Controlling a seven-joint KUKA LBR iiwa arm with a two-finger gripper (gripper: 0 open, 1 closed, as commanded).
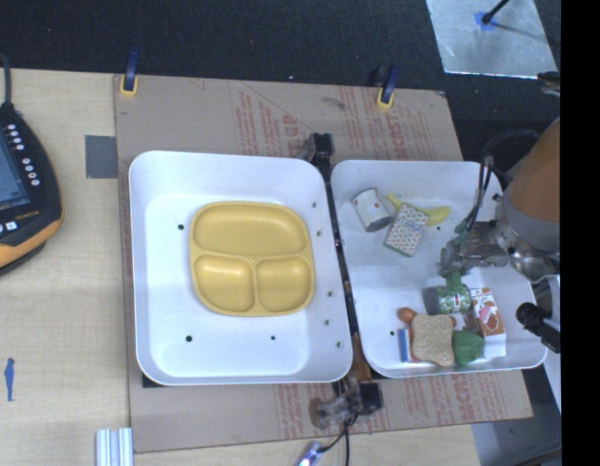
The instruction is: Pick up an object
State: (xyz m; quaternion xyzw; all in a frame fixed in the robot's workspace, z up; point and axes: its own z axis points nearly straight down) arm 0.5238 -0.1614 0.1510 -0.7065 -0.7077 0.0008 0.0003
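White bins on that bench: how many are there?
2. The left white bin holds a yellow divided plate. The right white bin, beside it, holds small items such as a patterned packet; the pincer hangs over it.

This is a robotics lab. A light wooden worktop (pixel 57 357) carries a cardboard sheet (pixel 281 115) held by blue-and-yellow clamps (pixel 130 74), with two white bins (pixel 154 260) fixed on it. A robot teach pendant (pixel 14 197) lies at the left, and dark carpet (pixel 232 17) runs behind.
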